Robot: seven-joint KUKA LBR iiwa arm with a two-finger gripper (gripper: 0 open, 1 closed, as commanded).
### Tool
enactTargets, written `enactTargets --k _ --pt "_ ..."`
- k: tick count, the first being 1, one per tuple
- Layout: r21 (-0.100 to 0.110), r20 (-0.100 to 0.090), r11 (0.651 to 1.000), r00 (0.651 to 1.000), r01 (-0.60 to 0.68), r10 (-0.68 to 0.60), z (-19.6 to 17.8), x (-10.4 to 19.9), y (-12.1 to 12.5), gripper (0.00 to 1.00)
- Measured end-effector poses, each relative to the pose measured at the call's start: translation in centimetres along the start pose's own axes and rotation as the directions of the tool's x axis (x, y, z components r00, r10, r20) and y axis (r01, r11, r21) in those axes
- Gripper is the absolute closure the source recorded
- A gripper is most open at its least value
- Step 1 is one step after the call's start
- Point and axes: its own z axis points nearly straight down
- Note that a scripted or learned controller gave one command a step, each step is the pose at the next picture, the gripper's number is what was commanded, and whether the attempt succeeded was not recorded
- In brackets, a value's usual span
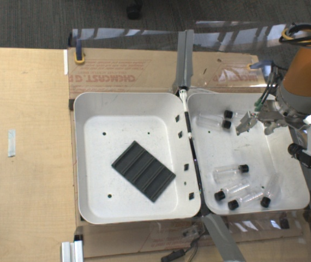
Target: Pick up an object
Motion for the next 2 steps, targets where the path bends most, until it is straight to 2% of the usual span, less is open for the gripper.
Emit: enactTargets --k 1,2 --pt "0.0 0.0 1.0 1.0 0.0 0.0 7.0 0.7 -4.3 0.0" --pt "-0.002 -0.001 0.998 0.998 0.062 -0.062 7.0 -0.9 -10.6 0.0"
